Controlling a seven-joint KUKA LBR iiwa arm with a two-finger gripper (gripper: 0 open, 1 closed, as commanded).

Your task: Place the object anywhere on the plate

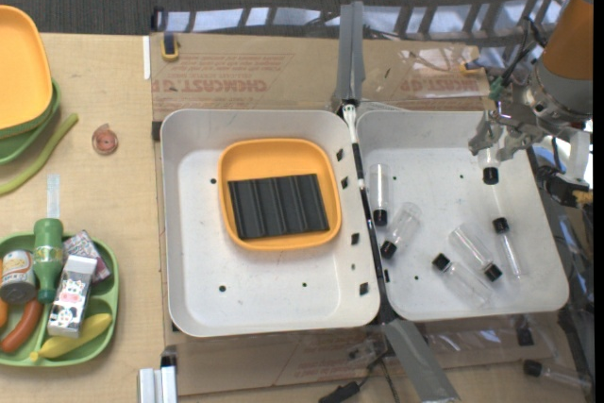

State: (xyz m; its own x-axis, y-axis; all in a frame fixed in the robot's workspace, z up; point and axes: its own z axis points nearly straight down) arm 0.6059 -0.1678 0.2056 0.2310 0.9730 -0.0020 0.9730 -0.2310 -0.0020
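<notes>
Gripper (493, 149) sits over the upper right of the right bin (547, 293), near its back edge. Can't tell if the fingers are spread or closed; too small and cluttered there. A black-capped vial (491, 173) sits just below the fingertips, upright-looking; whether it's pinched or merely beneath them is unclear. Other clear vials (469, 252) lie flat and scattered across the same bin's floor, one (377, 192) alongside the left wall. The orange plate (278, 156) is in the left bin (189, 297), carrying a black ribbed block (279, 207), well apart from the gripper.
</notes>
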